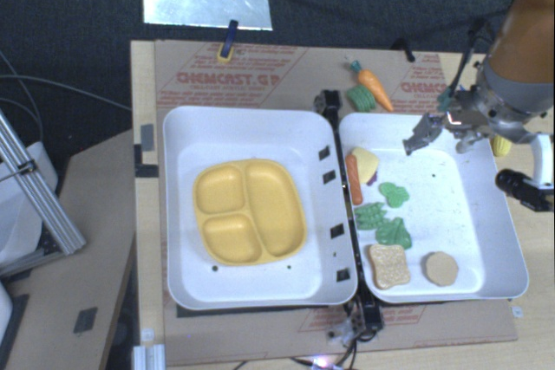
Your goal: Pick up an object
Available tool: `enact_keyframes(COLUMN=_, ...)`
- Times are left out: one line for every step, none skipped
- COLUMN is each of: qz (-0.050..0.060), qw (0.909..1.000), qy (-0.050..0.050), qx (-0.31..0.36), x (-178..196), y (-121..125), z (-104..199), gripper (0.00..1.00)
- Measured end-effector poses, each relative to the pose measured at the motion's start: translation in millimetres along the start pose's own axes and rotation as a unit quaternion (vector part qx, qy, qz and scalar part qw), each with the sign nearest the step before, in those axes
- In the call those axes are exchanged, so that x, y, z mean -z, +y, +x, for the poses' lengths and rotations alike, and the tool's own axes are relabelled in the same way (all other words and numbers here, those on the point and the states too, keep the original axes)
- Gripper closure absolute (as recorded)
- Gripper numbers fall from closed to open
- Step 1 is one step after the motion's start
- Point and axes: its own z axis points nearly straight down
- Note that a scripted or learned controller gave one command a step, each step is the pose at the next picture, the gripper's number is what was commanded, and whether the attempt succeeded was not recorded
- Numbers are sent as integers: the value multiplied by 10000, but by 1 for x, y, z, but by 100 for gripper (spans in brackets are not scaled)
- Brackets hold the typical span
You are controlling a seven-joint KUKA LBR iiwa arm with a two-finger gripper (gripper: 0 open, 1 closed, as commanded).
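Note:
In the right bin (486,212) lie several toy foods: a yellow wedge (365,163), an orange sausage (354,176), green leafy pieces (386,217), a slice of toast (388,265) and a round tan cookie (441,269). My gripper (427,134) hangs over the bin's upper part, to the right of the yellow wedge and apart from it. Nothing shows between its fingers.
The left bin (182,143) holds a yellow sectioned plate (250,210). A toy carrot (373,87) lies on the cardboard behind the right bin. A blue and yellow item (228,42) sits further back. A metal frame (35,195) stands at far left.

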Motion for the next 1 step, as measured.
enact_keyframes(qz=-108, qw=9999, qy=-9, qx=28, x=183, y=12, z=31, gripper=0)
